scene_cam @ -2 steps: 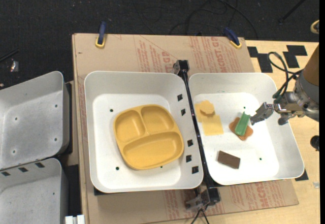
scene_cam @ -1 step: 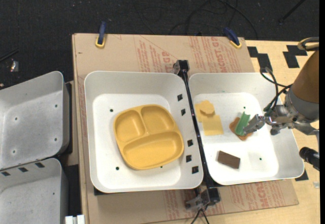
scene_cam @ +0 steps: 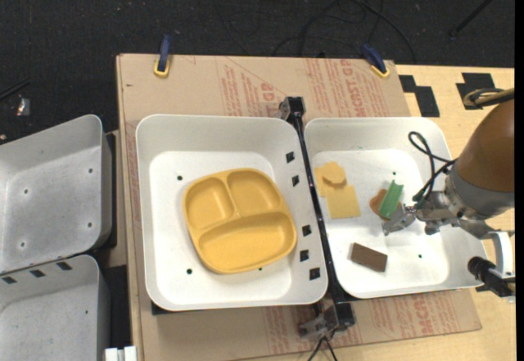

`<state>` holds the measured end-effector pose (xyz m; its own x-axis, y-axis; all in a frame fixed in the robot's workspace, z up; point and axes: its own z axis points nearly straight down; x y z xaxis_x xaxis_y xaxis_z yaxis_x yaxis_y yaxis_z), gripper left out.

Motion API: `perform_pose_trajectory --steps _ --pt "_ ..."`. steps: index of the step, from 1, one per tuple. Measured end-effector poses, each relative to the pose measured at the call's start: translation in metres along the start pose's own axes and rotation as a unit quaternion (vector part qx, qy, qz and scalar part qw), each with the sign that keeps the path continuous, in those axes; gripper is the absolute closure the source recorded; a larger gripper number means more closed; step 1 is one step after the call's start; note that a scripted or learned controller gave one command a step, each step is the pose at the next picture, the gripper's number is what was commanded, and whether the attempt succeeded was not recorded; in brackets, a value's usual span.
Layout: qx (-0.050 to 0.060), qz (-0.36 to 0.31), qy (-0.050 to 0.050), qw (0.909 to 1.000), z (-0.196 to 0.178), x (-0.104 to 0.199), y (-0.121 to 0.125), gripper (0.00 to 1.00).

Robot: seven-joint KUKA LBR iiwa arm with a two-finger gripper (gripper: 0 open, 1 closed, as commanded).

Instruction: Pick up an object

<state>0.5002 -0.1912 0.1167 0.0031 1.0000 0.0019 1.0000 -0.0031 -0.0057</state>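
In the right bin (scene_cam: 426, 273) lie a yellow cheese-like slab (scene_cam: 342, 202) with a small yellow piece (scene_cam: 332, 174) above it, a green stick (scene_cam: 391, 199) resting over an orange round piece (scene_cam: 377, 203), and a brown block (scene_cam: 368, 257). My gripper (scene_cam: 399, 222) hangs low at the right of the bin, its tips just below the green stick's lower end. The arm's orange band (scene_cam: 496, 151) rises at the right edge. Nothing shows between the tips.
The left bin (scene_cam: 164, 269) holds a yellow divided plate (scene_cam: 239, 220). A black divider (scene_cam: 309, 196) runs between the bins. Grey metal trays (scene_cam: 49, 187) lie at far left. A black cable (scene_cam: 426, 151) loops over the right bin's far rim.
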Motion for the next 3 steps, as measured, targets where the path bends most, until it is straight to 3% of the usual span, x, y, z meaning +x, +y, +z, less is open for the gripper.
perform_pose_trajectory --steps 1,3 --pt "-0.003 0.000 -0.001 1.0000 -0.013 0.000 0.002 1.00" --pt "-0.006 -0.002 -0.003 1.0000 -0.124 -0.017 -0.003 1.00"
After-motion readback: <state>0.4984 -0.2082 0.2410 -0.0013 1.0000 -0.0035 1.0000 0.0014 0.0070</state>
